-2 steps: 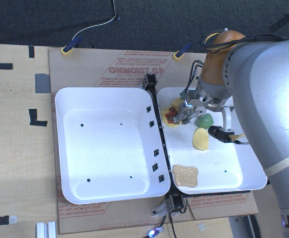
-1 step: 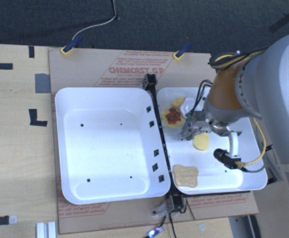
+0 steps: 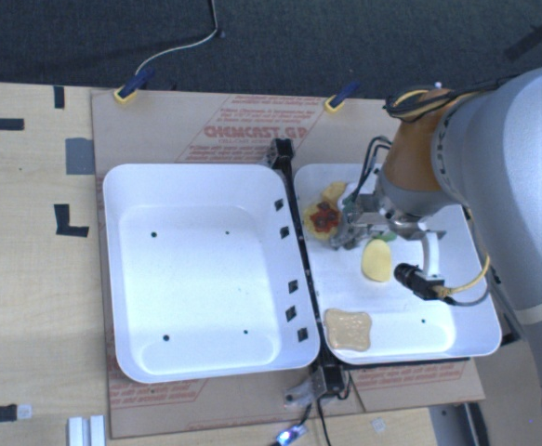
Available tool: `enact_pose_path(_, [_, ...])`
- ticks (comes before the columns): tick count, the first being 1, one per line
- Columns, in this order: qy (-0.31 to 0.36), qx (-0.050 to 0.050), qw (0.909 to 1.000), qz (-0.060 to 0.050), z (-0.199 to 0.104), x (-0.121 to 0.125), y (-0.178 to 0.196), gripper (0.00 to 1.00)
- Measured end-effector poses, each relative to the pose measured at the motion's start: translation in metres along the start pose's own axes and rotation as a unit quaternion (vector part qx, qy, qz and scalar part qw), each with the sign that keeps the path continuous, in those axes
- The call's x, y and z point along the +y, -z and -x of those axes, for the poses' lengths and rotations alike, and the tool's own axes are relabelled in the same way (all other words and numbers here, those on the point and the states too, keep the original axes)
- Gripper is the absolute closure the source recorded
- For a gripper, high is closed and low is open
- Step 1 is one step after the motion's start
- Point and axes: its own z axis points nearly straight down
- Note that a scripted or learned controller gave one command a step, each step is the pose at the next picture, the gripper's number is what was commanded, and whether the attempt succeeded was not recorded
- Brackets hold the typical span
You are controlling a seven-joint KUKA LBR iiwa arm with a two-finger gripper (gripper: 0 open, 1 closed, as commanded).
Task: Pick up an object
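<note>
Cardboard covers the surface (image 3: 243, 128) under two white bins. Low in the right bin (image 3: 475, 342), the claw (image 3: 352, 232) hangs, its grip impossible to tell. Just left sits a yellow-red toy (image 3: 324, 214); right, a yellow lump (image 3: 376, 261). Crowding risks a nudge rather than a grab.

Two shallow white plastic bins are sitting side by side: the left one (image 3: 196, 268) and the right one (image 3: 438, 337). Three small objects are lying in the right bin: one pale yellow rounded piece (image 3: 376, 261), one flat tan bread-like slab (image 3: 348, 329), and one yellow-and-red lumpy item (image 3: 324, 214).
</note>
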Motion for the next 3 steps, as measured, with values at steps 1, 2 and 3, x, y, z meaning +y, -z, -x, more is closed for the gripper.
enact_pose_path(1, [0.000,0.000,1.0000,0.001,0.024,0.020,0.001,1.00])
enact_pose_path(2, [-0.001,0.000,1.0000,-0.001,-0.004,-0.049,0.001,1.00])
enact_pose_path(3, [0.001,0.000,1.0000,0.002,-0.011,0.022,0.000,1.00])
